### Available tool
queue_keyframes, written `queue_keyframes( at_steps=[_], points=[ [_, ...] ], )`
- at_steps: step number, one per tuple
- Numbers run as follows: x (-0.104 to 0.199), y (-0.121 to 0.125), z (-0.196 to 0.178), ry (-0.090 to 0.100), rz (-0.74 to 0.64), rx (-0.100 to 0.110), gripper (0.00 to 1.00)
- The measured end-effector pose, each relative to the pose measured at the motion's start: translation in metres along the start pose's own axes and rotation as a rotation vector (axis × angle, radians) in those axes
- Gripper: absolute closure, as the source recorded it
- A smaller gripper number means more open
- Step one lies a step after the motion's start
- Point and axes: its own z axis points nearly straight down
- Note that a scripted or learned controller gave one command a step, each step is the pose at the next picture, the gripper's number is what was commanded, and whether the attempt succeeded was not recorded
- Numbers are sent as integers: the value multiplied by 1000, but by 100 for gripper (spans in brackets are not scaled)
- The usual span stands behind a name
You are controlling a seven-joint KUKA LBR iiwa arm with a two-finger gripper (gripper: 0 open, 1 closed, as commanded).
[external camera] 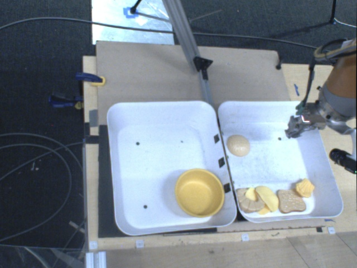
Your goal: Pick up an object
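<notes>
- From my remote station I see two shallow white plastic bins side by side on a tan board; the left bin (pixel 139 149) has rounded corners and a smooth, matte floor.
- A round yellow bowl (pixel 199 192), smooth and glossy, sits upright near the left bin's front right corner.
- In the right bin (pixel 262 116), a pale beige ball (pixel 239 146), rounded like a bread roll, lies alone near the left wall.
- Along the right bin's front wall runs a row of small food-shaped pieces: a round tan slice (pixel 248 201) touching a curved yellow banana-like piece (pixel 266 198), then a brown bread-shaped slice (pixel 291 201) with a speckled face, then a blocky yellow chunk (pixel 304 187) just beside it.
- The grey arm reaches in from the right; its dark gripper (pixel 295 127) hangs over the right bin's back right area, well apart from every item.
- I cannot tell from here whether its fingers are parted or closed; nothing shows between them.
- A slim grey metal pole (pixel 181 21) slants across the board behind the bins.
</notes>
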Motion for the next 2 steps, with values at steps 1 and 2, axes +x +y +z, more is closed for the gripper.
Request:
queue_keyframes(
  at_steps=[1, 2],
  points=[
    [10, -1, -54, 0, -1, -1, 100],
    [63, 6, -62, 3, -3, 3, 100]
  ],
)
